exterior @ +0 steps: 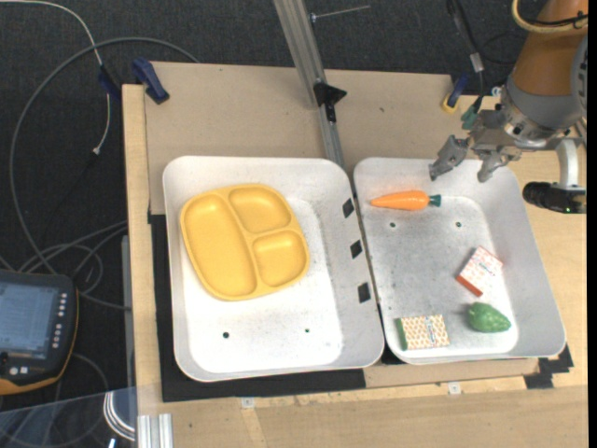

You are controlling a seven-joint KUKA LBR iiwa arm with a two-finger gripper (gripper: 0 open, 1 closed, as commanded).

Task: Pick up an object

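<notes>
Gripper [468, 165] hangs over the far edge of the right bin [532, 250], fingers spread apart, nothing between them. The arm [550, 54] above it is cut off by the frame's top right corner.

Carrot [405, 201] lies just below the gripper, not touching it, orange body pointing left, green stub to the right. Small red-and-white box [479, 271] sits tilted toward the bin's right side; printing too small to read. Green lumpy object [488, 318] near the front right corner, identity unclear. Flat patterned packet [423, 331] at the front left, label illegible.

Left bin [280, 334] holds a yellow divided plate [244, 241], three compartments. Metal post [303, 35] rises between the bins and leaves the frame at the top.
</notes>
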